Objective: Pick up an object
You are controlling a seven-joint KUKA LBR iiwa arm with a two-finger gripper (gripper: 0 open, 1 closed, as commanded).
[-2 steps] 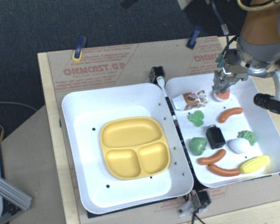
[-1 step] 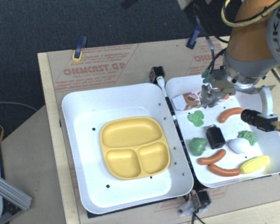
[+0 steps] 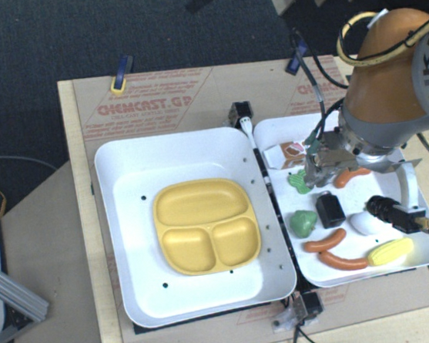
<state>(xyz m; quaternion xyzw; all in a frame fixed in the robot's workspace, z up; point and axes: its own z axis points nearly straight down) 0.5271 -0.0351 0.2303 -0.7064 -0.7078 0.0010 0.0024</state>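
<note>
- You are looking down at a worktop (image 3: 189, 92) that is carrying two white bins side by side.
- The left bin (image 3: 127, 216) is holding a yellow divided plate (image 3: 205, 224), which is lying flat near the middle of the bin.
- All the loose things you could pick up are lying in the right bin (image 3: 287, 131).
- The arm (image 3: 390, 83) is reaching in from the right, and its gripper (image 3: 318, 166) is hanging low over the upper middle of the right bin.
- From this slant, whether the gripper is spread or pressed together is not showing, and nothing is visibly sitting in it.
- A small green piece (image 3: 300, 182) is lying just beside the gripper, on its left.
- An orange piece (image 3: 351, 177) is lying just to the right of the gripper, partly under the arm.
- A small card with a red picture (image 3: 293, 152) is lying near the bin's upper left corner.
- A black block (image 3: 329, 208) is lying just below the gripper, with a green lump (image 3: 304, 222) near its left side.
- A white oval thing (image 3: 363, 224) is resting to the right of the black block.
- Two orange sausages (image 3: 325, 242) are lying near the front edge, and a yellow piece (image 3: 390, 252) is touching the end of the lower one.
</note>
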